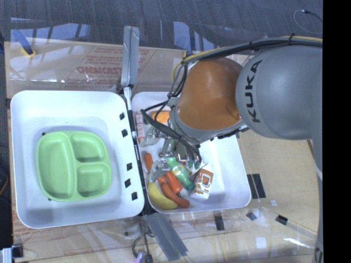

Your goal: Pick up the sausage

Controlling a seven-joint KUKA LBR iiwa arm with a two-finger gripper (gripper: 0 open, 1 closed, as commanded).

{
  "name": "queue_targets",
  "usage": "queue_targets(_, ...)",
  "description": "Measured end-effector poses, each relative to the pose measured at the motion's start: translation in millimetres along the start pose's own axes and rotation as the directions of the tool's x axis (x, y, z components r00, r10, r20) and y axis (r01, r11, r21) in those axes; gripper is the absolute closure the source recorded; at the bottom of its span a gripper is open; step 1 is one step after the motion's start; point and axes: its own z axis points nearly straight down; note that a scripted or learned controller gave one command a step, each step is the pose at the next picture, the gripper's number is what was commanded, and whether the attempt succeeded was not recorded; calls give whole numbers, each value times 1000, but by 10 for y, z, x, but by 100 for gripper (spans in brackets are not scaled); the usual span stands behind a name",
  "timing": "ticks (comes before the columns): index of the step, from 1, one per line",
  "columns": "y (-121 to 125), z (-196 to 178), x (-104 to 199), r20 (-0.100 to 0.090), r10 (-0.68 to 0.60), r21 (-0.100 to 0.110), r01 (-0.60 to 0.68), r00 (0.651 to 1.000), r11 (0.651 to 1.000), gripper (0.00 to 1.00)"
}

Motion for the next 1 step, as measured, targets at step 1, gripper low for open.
queue_targets(1, 0, 0, 0, 0, 0, 0, 0, 1000, 1000, 0)
